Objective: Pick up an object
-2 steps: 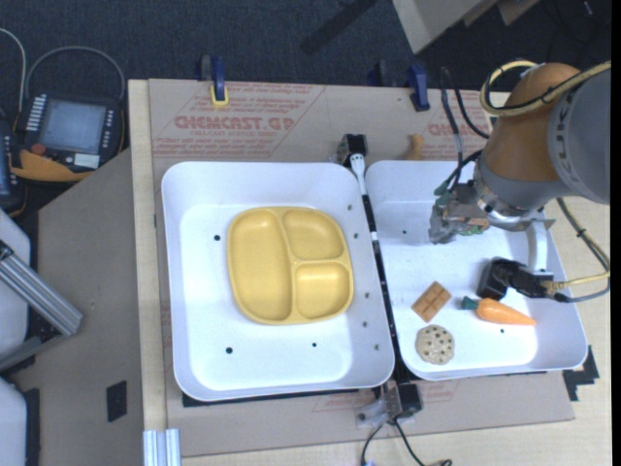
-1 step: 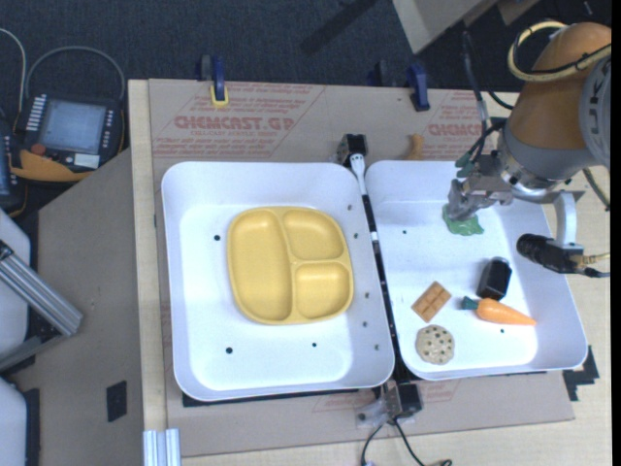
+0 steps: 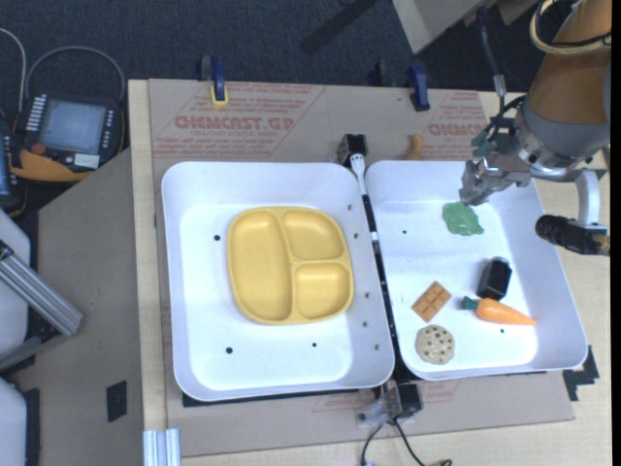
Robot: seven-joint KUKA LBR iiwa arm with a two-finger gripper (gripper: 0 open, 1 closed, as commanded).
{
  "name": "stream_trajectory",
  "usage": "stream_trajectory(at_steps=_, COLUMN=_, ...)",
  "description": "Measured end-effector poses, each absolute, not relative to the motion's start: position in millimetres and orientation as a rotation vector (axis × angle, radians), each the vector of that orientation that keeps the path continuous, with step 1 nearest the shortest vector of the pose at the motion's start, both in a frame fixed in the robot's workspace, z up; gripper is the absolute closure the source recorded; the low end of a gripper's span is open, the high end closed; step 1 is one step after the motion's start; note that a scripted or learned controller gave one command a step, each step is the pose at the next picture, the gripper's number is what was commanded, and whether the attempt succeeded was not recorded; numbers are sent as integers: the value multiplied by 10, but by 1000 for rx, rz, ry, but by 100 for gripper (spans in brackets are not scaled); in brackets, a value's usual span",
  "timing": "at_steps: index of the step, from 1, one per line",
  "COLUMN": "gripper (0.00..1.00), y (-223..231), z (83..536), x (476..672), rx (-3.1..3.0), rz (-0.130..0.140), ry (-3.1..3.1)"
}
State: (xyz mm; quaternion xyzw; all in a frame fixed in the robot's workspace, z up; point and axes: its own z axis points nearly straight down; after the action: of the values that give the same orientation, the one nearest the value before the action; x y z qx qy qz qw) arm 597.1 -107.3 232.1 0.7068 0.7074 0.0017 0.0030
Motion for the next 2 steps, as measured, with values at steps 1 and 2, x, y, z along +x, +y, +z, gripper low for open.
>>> stream_trajectory(at_steps=1, gripper=100, y=-643, z=2252, x=5868, rx=2220, rz=-2, ry=2227)
stream_trajectory(at_steps=2, gripper=100, y=-145, z=2350, x=5750, rx=2218, rz=0, ry=2231)
